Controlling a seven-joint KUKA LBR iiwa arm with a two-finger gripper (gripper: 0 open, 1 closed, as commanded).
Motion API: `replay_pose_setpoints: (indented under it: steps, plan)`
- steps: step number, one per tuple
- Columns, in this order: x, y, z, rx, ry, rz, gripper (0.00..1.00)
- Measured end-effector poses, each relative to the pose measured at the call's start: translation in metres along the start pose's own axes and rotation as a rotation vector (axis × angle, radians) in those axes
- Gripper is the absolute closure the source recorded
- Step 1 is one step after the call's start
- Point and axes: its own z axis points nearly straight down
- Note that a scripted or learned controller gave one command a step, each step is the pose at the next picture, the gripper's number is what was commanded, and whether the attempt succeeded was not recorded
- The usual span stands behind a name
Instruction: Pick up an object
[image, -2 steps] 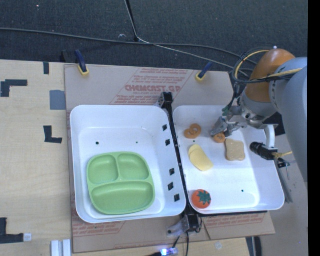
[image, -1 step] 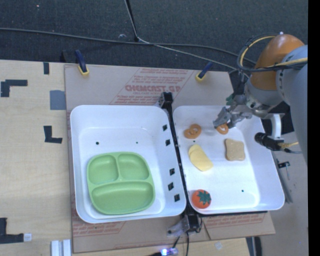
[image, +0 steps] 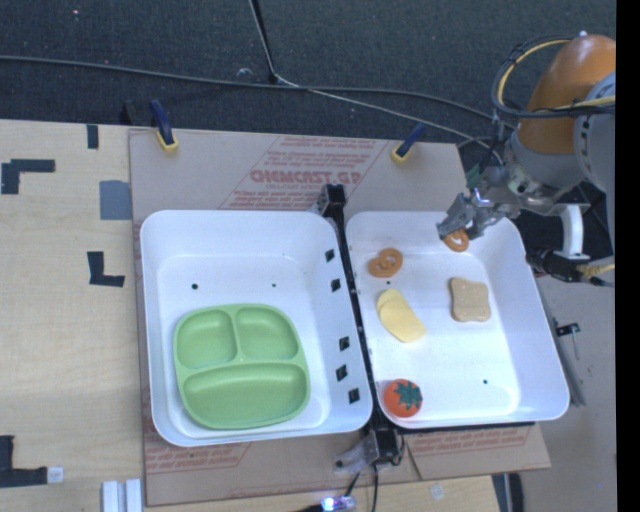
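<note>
Gripper (image: 458, 236) is clamping a small pretzel (image: 457, 240) over the right bin's (image: 535, 340) far edge — both bins are sitting on cardboard (image: 290, 170), dark carpet (image: 120, 50) behind.

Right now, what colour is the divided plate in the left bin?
Light green, clearest in the camera view.

Your desk (image: 60, 300) carries two shallow white bins side by side. Left bin (image: 240, 235): green three-compartment plastic plate (image: 240, 365) in its near half. Right bin (image: 500, 350): brown pretzel toy (image: 385, 263) far left, yellow wedge toy (image: 400, 316) just before it, tan toast slice toy (image: 469, 300) to their right, red tomato toy (image: 403, 397) nearest you. Hand (image: 463, 230) sits over the far right corner, a small brown ring toy (image: 457, 240) at its tips.
</note>
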Motion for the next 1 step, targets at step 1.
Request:
replay_pose_setpoints:
  steps: [1]
  plan:
    - [0.0002, 0.0015, -0.0529, 0.000, -0.001, 0.000, 1.00]
